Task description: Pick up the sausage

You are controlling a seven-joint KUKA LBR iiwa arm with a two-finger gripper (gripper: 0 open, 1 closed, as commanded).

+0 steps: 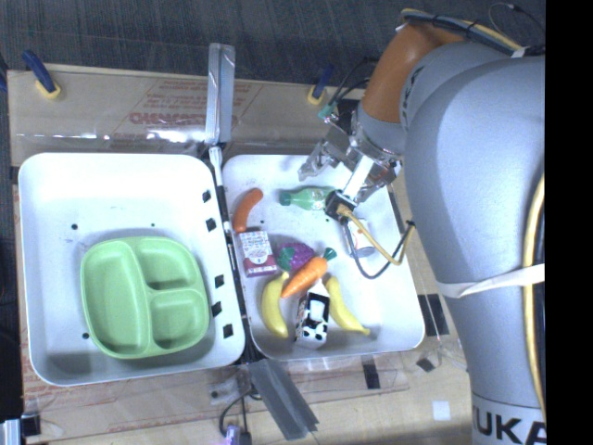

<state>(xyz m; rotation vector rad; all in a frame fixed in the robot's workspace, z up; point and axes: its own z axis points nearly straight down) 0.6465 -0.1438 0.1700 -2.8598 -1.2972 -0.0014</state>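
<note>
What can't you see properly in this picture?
Camera view:
- Grapes: partly hidden by the carrot.
- Box: label too small to read.
- Black-and-white toy: too blurred to tell what it is.
- Right bin: right edge partly covered by the arm.

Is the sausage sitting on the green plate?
No, the sausage lies in the right bin, while the green plate sits in the left bin.

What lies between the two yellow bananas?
In the camera view, a black-and-white carton stands between the left-hand banana and the right-hand banana; the carrot ends just above it.
</note>
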